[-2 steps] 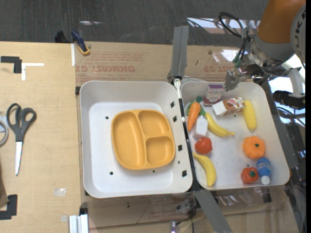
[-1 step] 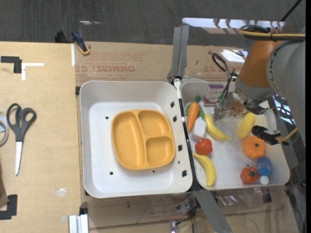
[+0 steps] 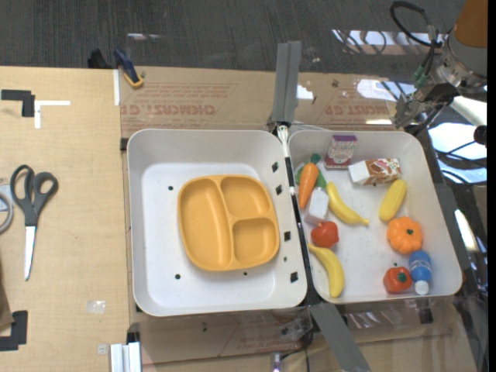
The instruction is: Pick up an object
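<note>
The right bin (image 3: 438,200) holds several toy foods. A carrot (image 3: 308,183), a small white block (image 3: 318,205) and a red tomato (image 3: 325,234) lie along its left side. Two bananas (image 3: 345,205) (image 3: 331,270) rest near them. At the back sit a purple-labelled cup (image 3: 341,150) and a small carton (image 3: 375,170). To the right are a yellow fruit (image 3: 393,198), an orange pumpkin (image 3: 404,235), a blue bottle (image 3: 419,271) and a second tomato (image 3: 397,280). My gripper (image 3: 411,108) hangs at the bin's back right corner, above the rim, apart from every object.
The left bin (image 3: 147,208) holds a yellow divided plate (image 3: 229,222). Scissors (image 3: 31,204) lie on the wooden bench at the far left. Cables (image 3: 415,22) loop around the arm at the top right. A grey bar (image 3: 287,84) stands behind the bins' join.
</note>
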Robot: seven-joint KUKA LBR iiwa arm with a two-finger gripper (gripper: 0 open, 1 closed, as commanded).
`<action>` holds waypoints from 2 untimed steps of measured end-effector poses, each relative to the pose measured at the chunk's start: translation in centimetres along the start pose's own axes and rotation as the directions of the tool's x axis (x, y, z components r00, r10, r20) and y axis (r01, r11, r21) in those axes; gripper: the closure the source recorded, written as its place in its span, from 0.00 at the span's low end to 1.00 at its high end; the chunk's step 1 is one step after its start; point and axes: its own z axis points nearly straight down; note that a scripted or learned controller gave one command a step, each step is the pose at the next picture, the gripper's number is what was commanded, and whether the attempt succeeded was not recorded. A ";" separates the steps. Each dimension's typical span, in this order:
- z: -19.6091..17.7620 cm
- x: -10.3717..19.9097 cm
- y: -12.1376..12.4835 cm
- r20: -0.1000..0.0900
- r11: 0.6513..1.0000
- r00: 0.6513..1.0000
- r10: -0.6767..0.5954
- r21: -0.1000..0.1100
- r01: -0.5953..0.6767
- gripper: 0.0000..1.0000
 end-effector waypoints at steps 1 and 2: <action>14.1 -1.4 -0.3 0.000 1.000 1.000 -0.008 0.000 0.008 1.00; 14.1 -1.4 -0.3 0.000 1.000 1.000 -0.010 0.000 0.010 0.00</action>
